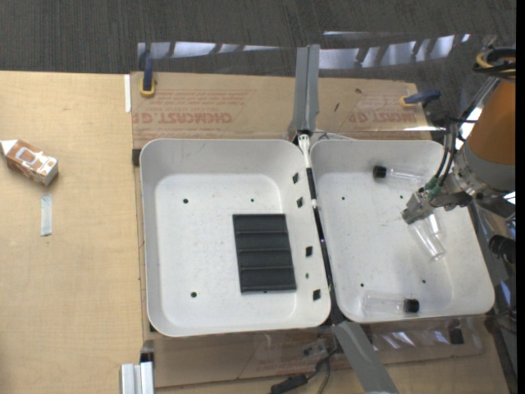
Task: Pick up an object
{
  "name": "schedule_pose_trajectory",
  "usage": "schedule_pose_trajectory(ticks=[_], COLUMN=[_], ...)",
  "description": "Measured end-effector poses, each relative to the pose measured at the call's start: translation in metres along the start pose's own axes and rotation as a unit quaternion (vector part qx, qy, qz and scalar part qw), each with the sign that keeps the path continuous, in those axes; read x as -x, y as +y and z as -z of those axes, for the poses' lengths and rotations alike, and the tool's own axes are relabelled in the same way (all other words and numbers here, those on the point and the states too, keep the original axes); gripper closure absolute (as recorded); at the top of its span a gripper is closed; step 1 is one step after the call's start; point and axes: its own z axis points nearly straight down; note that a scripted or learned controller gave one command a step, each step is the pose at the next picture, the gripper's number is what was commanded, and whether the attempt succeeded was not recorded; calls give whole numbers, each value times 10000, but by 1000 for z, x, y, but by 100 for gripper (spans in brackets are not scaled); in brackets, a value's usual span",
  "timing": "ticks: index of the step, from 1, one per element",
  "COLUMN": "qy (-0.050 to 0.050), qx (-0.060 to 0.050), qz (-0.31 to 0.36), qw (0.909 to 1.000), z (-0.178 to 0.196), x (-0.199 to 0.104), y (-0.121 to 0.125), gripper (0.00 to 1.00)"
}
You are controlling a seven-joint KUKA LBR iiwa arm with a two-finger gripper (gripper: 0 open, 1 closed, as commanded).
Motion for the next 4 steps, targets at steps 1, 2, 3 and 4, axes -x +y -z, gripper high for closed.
schedule_pose_trajectory(ticks=[1, 2, 3, 4], qy=[-4, 55, 17, 20], qx=[0, 9, 17, 16], qz=[2, 57, 52, 51], qw=[10000, 10000, 10000, 10000], z=[-104, -104, -94, -94], x=[54, 45, 48, 48], y=[37, 41, 41, 41], gripper=[100, 0, 100, 0])
